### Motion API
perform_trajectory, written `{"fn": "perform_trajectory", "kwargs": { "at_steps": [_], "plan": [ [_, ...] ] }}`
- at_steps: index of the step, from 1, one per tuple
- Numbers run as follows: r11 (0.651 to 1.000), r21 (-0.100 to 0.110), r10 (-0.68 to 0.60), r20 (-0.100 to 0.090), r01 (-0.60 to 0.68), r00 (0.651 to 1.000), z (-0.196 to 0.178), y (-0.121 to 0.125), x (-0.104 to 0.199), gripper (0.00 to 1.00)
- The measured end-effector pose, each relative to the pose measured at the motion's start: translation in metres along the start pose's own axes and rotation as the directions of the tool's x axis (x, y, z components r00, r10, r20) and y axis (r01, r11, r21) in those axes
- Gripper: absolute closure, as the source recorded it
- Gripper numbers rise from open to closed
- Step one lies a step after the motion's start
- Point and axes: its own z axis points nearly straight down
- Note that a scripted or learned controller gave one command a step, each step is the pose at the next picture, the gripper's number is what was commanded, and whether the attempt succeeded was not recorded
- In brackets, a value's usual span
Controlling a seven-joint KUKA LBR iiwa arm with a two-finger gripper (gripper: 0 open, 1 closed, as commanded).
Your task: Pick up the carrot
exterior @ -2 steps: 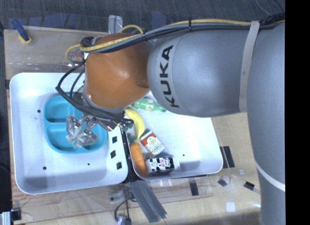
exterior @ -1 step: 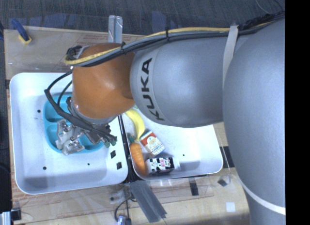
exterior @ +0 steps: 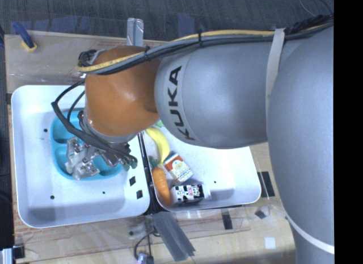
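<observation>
Over on the left, operator, your gripper point(exterior: 82, 160) is down inside the left bin point(exterior: 28, 200), hanging right over a blue object point(exterior: 61, 138) that lies on the bin floor. The metal fingers are a tangle of glints against that blue, and whether they stand apart or together I cannot tell from this angle. Nothing orange is near them, so by my reading you have no carrot in hand.

Move to the right of the jaws, across the divider where the two bin walls meet, and there it is: the carrot point(exterior: 161, 186), lying in the right bin point(exterior: 249, 192) close against its left wall. Just beyond it from the jaws sit a small red and white carton point(exterior: 179, 169) and a black and white patterned box point(exterior: 188, 193), both near or touching the carrot. Behind it, a yellow banana point(exterior: 159, 143) pokes out from under the arm.

So the pick looks barely started: the gripper is in the wrong bin, and what's left is to lift clear, cross the divider, come down on the carrot and close. Tight quarters there, with the wall on one side and boxes on the other.

The bins rest on a pale wooden bench point(exterior: 51, 47) with tape strips at its edges, dark ribbed flooring beyond. The big grey arm point(exterior: 227, 87) and its orange band point(exterior: 116, 95) cover much of the right bin.
</observation>
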Motion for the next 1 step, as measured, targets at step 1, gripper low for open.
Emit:
{"fn": "perform_trajectory", "kwargs": {
  "at_steps": [1],
  "plan": [
    [0.926, 0.000, 0.377, -0.001, -0.377, 0.926, 0.0105, 0.0297, -0.0079, 1.00]
  ]
}}
